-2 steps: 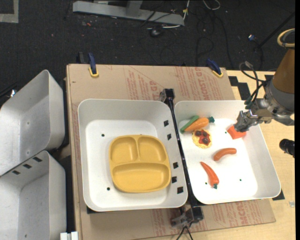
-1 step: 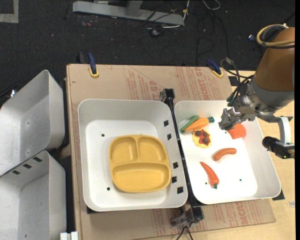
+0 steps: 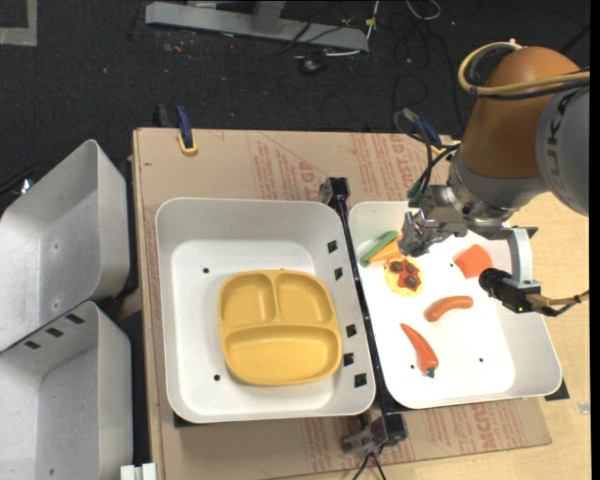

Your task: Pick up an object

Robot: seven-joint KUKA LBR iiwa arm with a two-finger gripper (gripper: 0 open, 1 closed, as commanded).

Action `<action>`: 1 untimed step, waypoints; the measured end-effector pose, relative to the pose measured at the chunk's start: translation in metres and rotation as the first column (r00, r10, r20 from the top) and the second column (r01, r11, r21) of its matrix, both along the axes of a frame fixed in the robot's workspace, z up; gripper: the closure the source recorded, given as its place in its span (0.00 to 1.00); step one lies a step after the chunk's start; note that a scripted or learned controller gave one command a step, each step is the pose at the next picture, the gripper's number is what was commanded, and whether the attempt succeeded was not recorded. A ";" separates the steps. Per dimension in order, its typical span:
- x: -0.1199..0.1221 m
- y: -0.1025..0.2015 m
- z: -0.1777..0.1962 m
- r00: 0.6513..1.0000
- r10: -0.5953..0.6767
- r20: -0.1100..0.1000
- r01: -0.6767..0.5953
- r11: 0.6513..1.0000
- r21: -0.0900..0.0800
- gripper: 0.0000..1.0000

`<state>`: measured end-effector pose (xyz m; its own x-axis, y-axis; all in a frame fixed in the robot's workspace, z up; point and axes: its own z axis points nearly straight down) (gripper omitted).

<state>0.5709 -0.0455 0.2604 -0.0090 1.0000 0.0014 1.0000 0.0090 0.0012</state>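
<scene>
The pincer (image 3: 413, 240) hangs just above the yellow toy (image 3: 404, 276), the carrot (image 3: 382, 250) beside it; finger spread cannot be told.

A dark speckled floor (image 3: 84, 75) fills the top of the frame, strewn with black cables (image 3: 412, 89) and a grey metal bar (image 3: 258, 26). The brown board-topped table (image 3: 262, 159) carries red print; pale wood (image 3: 572, 441) shows at lower right.
</scene>
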 end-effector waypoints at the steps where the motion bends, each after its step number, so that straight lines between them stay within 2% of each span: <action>1: 0.015 0.060 0.000 1.000 0.000 0.001 0.000 1.000 0.000 1.00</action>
<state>0.5862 0.0144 0.2602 -0.0092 1.0000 0.0012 1.0000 0.0092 0.0024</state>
